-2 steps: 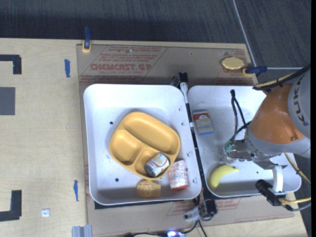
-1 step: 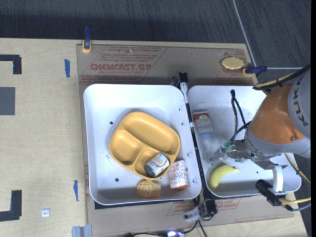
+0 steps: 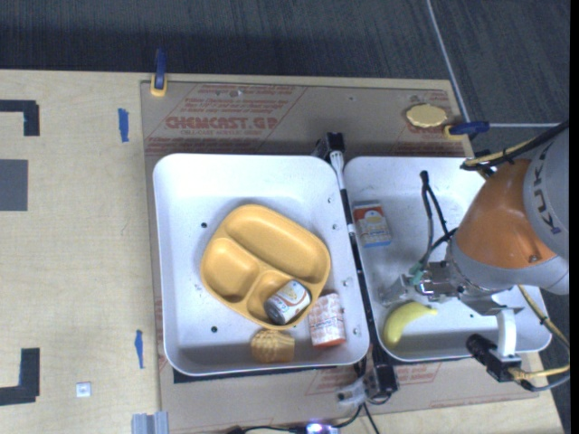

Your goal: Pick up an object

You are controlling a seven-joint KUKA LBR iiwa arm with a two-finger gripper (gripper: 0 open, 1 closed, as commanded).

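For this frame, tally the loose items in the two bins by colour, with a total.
Yellow: 2, tray, banana
Tan: 1, lumpy item
Silver: 1, can
White with red: 2, bottle, carton
Total: 6

Bright, even overhead light, no hard shadows. The two shallow white plastic bins read almost blown out, with soft glare on their floors and rims. The glossy yellow divided tray shows a mild sheen on its ridges. A dim shadow band lies along the dark carpet just above the pale wooden bench. Overall slightly soft, low resolution; print on the brown cardboard sheet is barely legible. Slight distortion toward the edges.
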